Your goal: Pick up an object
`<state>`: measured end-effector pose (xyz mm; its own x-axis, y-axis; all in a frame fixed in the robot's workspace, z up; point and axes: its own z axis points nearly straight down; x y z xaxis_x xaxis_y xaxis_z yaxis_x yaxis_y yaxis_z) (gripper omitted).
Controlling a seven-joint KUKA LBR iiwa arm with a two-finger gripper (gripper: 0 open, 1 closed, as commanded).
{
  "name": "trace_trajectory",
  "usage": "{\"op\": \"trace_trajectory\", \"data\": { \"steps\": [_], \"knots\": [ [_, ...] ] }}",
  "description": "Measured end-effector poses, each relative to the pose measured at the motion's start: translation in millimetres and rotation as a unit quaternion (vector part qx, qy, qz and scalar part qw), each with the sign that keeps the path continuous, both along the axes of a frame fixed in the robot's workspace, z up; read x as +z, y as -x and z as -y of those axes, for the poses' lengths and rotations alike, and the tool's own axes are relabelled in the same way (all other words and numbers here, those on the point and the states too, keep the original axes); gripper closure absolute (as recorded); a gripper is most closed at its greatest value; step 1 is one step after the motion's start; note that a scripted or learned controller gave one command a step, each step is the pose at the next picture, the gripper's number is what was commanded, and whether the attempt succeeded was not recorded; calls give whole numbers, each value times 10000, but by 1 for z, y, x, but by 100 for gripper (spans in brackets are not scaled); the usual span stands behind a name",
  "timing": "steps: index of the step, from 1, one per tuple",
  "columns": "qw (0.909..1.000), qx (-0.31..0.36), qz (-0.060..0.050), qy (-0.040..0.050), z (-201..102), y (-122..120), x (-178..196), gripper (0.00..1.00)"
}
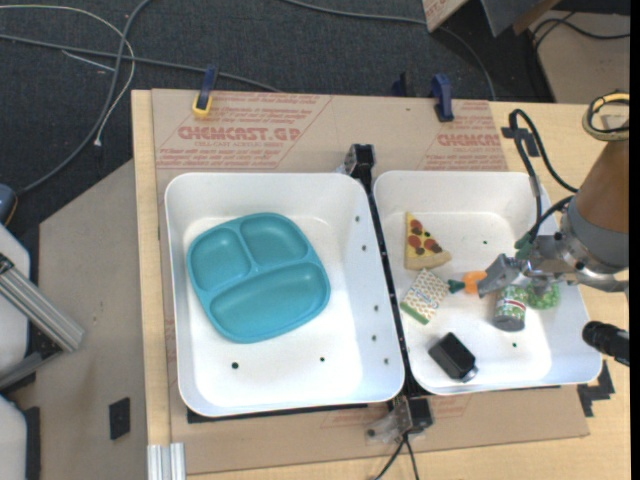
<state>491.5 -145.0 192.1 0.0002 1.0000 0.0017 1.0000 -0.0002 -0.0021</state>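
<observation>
Gripper (505, 280) low in right bin (470, 193) near its right wall, over small can (509, 311); jaw state indeterminate. Open floor toward pizza slice (423, 243).

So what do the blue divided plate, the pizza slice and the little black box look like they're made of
The blue divided plate looks like moulded plastic: uniform teal colour, soft rounded compartment ridges, a mild satin sheen. The pizza slice seems to be a toy, probably plastic or rubber, given its flat solid colours and thick crust edge. The black box looks like matte hard plastic, though it is too small to tell for sure.
</observation>
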Motion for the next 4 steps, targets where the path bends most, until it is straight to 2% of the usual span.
{"op": "trace_trajectory", "data": {
  "steps": [1, 2, 3, 4],
  "knots": [
    [10000, 1, 2, 1, 0, 0, 0, 0],
    [10000, -3, -1, -1, 5, -4, -42, 0],
    [10000, 14, 81, 3, -1, -18, -87, 0],
    [10000, 0, -8, -5, -2, -18, -108, 0]
  ]
}}
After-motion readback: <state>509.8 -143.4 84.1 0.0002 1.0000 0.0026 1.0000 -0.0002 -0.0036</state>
